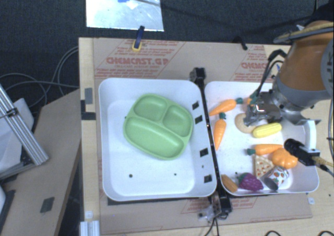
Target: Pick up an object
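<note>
**Arm low over the right bin's toy food**

Bench first, from the overhead camera: two shallow white bins sat side by side on a printed cardboard sheet. The left bin (112, 177) held a green divided plate (158, 126), lying a little askew near its middle, and two small dark specks on the floor below it.

Over in the right bin (313, 180), it was crowded. Two carrots lay close to the dividing wall: one carrot (223, 107) slanting up toward the back, the other carrot (219, 131) pointing down just beneath it. A yellow banana-like piece (266, 130) lay across the middle, touching a pale round cookie (242, 123) on its left. Below them sat an orange piece (267, 149) and another orange lump (285, 158), then a pizza slice (262, 167), a purple grape bunch (251, 182) and a few smaller bits along the front wall.

And the arm (305, 68) reached in from the right, grey body with its orange band high up. The gripper (257, 111) hung low right above the cookie and the banana's left end. How wide its jaws stood, or whether anything sat between them, I could not tell from this angle.
</note>
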Robot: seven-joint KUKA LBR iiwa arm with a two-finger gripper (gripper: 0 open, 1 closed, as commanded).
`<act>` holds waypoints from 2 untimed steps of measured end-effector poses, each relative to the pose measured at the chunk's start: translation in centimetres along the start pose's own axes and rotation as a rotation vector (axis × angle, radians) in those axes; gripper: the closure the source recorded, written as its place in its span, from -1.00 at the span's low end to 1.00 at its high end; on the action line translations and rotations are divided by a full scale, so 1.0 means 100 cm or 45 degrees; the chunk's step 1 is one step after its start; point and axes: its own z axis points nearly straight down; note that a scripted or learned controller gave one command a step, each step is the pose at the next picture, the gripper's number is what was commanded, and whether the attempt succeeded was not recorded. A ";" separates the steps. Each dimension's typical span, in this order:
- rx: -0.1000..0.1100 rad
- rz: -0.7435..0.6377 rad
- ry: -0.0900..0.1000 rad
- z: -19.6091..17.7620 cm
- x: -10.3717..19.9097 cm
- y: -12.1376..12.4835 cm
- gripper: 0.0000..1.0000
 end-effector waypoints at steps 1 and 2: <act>0.002 0.001 -0.001 0.019 -0.001 0.004 1.00; -0.001 0.001 0.000 0.002 -0.005 0.001 1.00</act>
